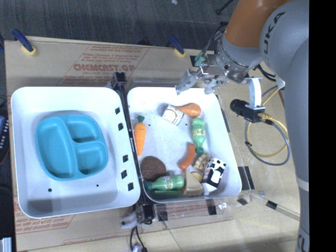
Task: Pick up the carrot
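- The claw (195,83) is hovering over the far rim of the right bin (227,140), fingers spread and pinching nothing.
- The carrot (139,134) is lying along that bin's left wall, leaf end pointing away, apart from the brown disc (153,167).
- Advisable approach: travelling left, descending vertically, and closing across the carrot's narrow width, clear of the wall.
- The cardboard on the counter (105,62) is showing red print, seemingly "CHEMCAST"; the arm is bearing partial "UKA" lettering.

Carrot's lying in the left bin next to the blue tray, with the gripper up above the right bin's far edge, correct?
Not quite. The camera view shows the carrot in the right bin, along its left wall. The blue tray sits alone in the left bin. The gripper is above the right bin's far edge.
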`<state>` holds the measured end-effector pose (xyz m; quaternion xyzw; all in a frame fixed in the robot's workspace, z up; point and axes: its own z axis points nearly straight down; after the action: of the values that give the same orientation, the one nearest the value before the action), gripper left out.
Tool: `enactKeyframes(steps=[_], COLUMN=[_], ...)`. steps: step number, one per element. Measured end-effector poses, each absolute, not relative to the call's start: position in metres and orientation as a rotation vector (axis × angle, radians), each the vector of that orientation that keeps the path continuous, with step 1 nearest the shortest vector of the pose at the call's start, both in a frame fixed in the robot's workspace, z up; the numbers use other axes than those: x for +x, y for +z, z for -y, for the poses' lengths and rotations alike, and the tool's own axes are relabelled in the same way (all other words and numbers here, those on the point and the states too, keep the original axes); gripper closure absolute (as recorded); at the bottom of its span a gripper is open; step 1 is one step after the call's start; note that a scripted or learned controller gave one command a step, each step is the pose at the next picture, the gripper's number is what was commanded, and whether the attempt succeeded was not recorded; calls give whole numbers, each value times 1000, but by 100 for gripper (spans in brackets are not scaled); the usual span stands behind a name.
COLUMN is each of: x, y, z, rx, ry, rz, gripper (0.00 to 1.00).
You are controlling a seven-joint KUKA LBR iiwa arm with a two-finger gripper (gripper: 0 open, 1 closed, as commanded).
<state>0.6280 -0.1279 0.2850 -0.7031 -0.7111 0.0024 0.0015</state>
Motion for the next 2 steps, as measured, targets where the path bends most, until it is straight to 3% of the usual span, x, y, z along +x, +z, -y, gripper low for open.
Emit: enactKeyframes(steps=[1,2], x=[612,622], y=[159,93], z=[110,101], rx=[-2230,-2133], ry=[19,9], rz=[2197,2312], gripper=[0,0])
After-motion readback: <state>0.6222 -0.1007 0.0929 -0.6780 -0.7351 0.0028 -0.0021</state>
